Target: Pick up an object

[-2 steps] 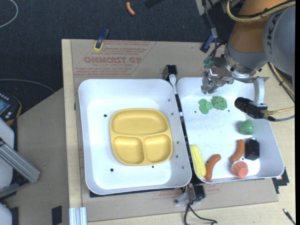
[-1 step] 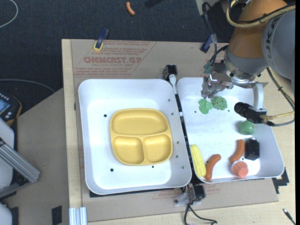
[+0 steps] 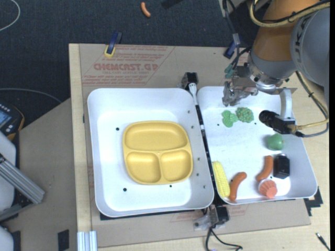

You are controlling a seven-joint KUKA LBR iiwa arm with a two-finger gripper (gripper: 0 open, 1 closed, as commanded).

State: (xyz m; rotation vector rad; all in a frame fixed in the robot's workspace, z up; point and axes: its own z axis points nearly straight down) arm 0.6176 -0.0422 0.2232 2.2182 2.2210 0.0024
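Observation:
My gripper (image 3: 231,99) hangs over the far part of the right bin (image 3: 301,166), just above and left of two green broccoli pieces (image 3: 237,116). Nothing shows between its fingers. Further right lies a green round piece (image 3: 274,141). Near the front of the same bin lie a yellow corn cob (image 3: 221,178), two orange sausages (image 3: 236,184) (image 3: 265,167), a black block (image 3: 281,166) and an orange-pink round piece (image 3: 268,189).
The left bin (image 3: 102,140) holds a yellow divided plate (image 3: 157,151). A black clip (image 3: 189,80) sits where the two bins meet at the back. The arm's orange band (image 3: 285,14) and grey body rise at the upper right. Cables run along the right bin's far side.

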